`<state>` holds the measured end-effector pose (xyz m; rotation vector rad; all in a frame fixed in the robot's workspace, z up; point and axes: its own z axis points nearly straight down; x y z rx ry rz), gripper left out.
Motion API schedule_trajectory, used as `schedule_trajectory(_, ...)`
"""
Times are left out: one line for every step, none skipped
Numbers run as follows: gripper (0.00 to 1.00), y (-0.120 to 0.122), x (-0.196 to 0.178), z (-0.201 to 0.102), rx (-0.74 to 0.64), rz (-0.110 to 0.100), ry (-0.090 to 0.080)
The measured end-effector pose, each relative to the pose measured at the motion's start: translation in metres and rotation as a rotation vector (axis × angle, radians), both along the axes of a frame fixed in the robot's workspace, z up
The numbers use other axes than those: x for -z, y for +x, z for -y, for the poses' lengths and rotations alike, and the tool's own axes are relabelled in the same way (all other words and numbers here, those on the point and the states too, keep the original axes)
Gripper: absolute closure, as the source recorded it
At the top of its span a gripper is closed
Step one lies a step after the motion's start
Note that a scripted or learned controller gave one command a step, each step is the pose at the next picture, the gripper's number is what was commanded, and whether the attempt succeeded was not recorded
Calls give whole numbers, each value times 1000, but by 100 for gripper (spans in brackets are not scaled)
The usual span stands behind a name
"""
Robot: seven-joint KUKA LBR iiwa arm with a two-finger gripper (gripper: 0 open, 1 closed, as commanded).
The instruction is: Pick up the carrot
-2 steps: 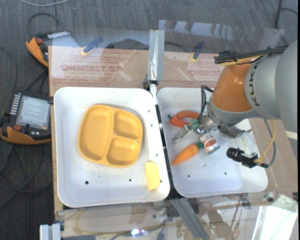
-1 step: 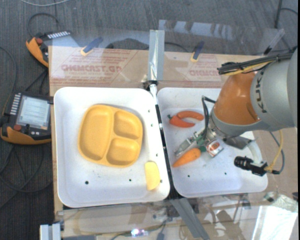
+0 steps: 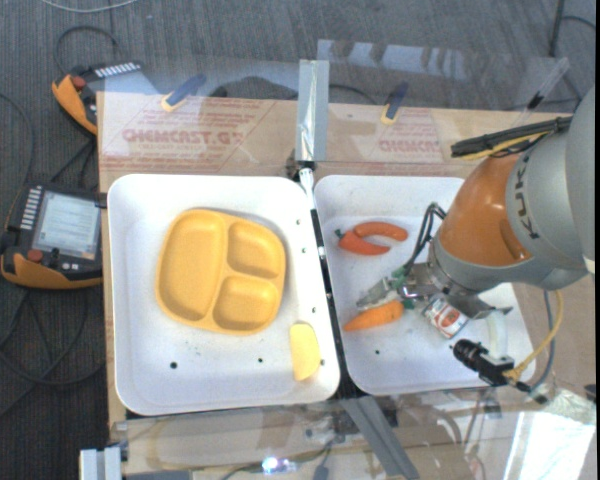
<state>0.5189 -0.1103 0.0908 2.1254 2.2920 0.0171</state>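
Note:
The carrot [image 3: 372, 317], orange and tapered, lies on the floor of the right bin [image 3: 400, 368], its thin end pointing left toward the divider. My gripper [image 3: 394, 290] hangs low in the middle of that bin, just above and touching or nearly touching the carrot's thick right end. The grey and orange arm [image 3: 490, 228] covers the bin's right half and hides what lies beneath it.
A curved red-orange sausage-like item [image 3: 372, 237] lies at the back of the right bin. A small red and white object [image 3: 442, 317] peeks out beside the wrist. The left bin [image 3: 130, 298] holds a yellow compartment tray [image 3: 221, 269] and a pale yellow block [image 3: 303, 351].

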Motion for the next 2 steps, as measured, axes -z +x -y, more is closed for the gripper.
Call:
schedule_trajectory(100, 0, -9, 1, 2, 0, -2)
schedule_trajectory(100, -36, -92, -77, 52, -23, 3)
